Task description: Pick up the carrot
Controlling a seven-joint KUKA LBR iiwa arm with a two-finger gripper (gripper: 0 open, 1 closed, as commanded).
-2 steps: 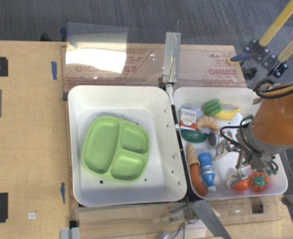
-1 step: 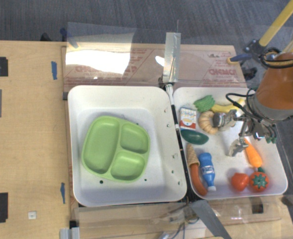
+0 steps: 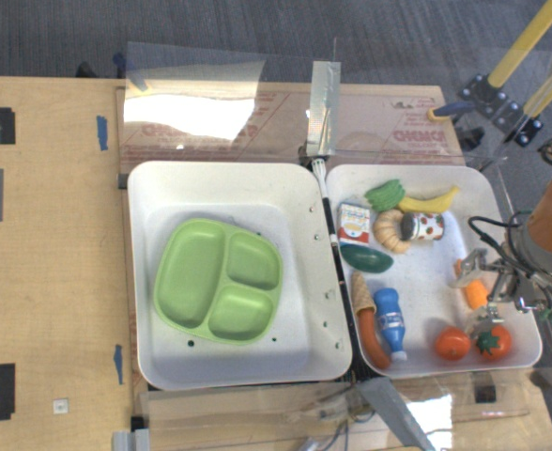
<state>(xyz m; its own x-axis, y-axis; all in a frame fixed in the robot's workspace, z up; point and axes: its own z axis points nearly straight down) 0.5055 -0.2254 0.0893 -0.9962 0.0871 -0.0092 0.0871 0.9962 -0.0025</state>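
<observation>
One carrot [image 3: 476, 293] lay in the right bin [image 3: 501, 200], close to its right edge, and it sat directly at my gripper [image 3: 487, 289], seemingly between the metal fingers, though I could not tell whether they were closed on it or merely around it, nor which way its long axis ran. Around it I counted two tomatoes [image 3: 452, 344], one banana [image 3: 429, 199], one blue bottle [image 3: 390, 320] and one small carton [image 3: 354, 222]. One green divided plate [image 3: 218, 279] sat in the left bin [image 3: 145, 252].
</observation>
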